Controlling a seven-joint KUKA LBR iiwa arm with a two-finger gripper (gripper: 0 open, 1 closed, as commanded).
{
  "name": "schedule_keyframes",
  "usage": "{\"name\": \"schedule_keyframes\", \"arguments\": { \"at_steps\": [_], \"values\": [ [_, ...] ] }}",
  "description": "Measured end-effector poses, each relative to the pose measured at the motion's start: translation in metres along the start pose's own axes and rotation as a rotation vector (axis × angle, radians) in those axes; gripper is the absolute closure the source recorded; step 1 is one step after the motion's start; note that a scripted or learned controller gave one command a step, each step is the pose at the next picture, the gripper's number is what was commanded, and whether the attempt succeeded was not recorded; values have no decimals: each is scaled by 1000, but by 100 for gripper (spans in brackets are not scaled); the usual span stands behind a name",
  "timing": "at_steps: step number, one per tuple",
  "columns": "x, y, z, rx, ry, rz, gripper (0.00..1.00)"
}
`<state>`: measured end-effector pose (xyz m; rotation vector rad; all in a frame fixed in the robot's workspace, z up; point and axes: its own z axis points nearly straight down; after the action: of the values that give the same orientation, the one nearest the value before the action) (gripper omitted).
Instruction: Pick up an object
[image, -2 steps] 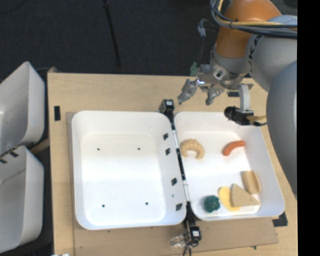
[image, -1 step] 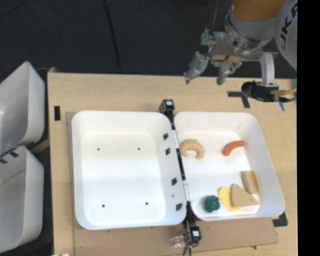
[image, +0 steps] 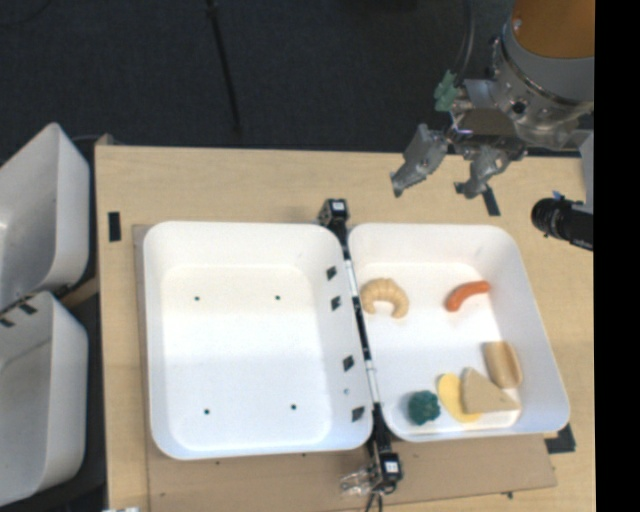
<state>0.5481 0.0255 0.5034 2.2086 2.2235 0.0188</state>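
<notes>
My gripper (image: 446, 178) hangs above the far edge of the right bin (image: 520, 262), fingers spread open with nothing between them. In that bin lie a tan croissant (image: 385, 296) near its left wall, an orange sausage-shaped piece (image: 466, 294) in the middle, a bread roll (image: 502, 363) at the right, a beige wedge (image: 484, 394) overlapping a yellow piece (image: 451, 394), and a dark green lump (image: 423, 406) near the front. The gripper is well above and behind all of them.
The left bin (image: 160, 330) sits beside the right one, joined by a clipped seam (image: 352, 320). Two white containers (image: 35, 300) stand off the bench's left edge. Bare wooden bench (image: 250, 180) runs behind the bins.
</notes>
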Motion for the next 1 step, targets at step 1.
{"name": "schedule_keyframes", "arguments": {
  "at_steps": [1],
  "values": [
    [98, -50, -53, 5, 1, -7, 0]
  ]
}}
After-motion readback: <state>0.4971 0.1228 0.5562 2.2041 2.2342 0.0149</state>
